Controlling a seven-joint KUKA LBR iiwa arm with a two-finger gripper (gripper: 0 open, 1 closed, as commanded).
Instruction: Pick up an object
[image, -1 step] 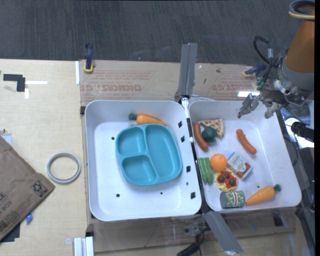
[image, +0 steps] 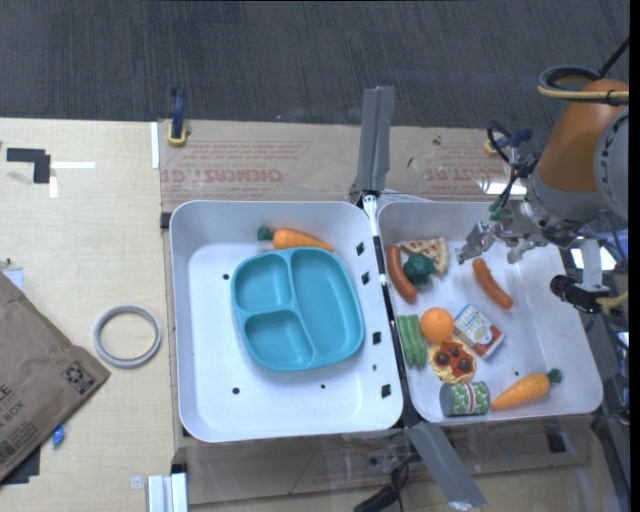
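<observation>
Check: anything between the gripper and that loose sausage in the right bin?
Nothing visible. The gripper hangs just above the sausage, which lies alone on bare bin floor; the nearest item, the small carton, sits below it, clear of the approach.

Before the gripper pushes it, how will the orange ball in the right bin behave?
The round orange ball would probably roll when nudged. The green ridged vegetable and the small printed carton flank it and may stop it soon. Its smooth curved surface could slip from two fingers unless pinched across the middle.

Red sausage lying diagonally in right bin's upper area
</observation>
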